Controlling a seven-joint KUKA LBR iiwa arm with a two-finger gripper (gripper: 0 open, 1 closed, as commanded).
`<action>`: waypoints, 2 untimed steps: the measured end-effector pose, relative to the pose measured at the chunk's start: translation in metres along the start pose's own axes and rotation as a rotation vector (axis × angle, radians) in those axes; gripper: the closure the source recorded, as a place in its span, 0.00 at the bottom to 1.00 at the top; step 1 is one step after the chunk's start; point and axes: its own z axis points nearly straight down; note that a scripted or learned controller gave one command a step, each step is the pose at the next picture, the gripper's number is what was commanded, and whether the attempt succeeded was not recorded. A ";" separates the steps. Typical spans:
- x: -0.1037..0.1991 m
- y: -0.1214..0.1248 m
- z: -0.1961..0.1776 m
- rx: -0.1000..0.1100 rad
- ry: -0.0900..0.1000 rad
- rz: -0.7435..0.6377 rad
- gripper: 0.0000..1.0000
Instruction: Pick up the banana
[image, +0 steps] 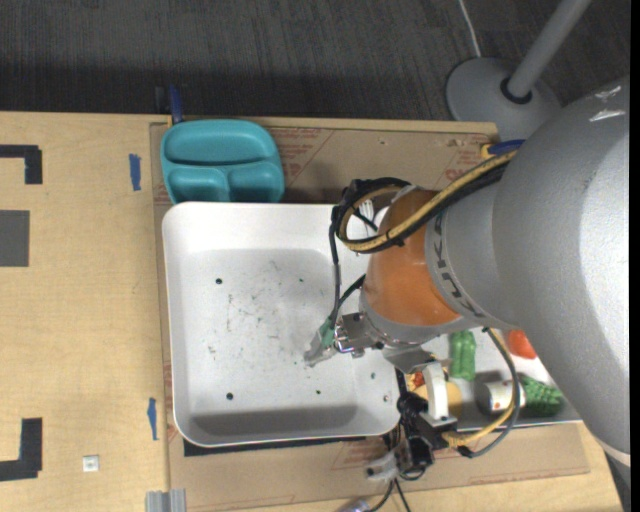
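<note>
One white bin (240, 330) sits under my arm (480, 260). I see the claw (322, 347) low over its right side. I cannot tell its state.

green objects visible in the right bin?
2: a light green piece beside the arm, and a darker green one at the bin's lower right. The arm may hide more.
</note>
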 end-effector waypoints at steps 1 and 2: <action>0.049 0.002 -0.061 0.026 0.011 0.110 0.00; 0.114 0.010 0.033 0.024 0.014 -0.069 0.00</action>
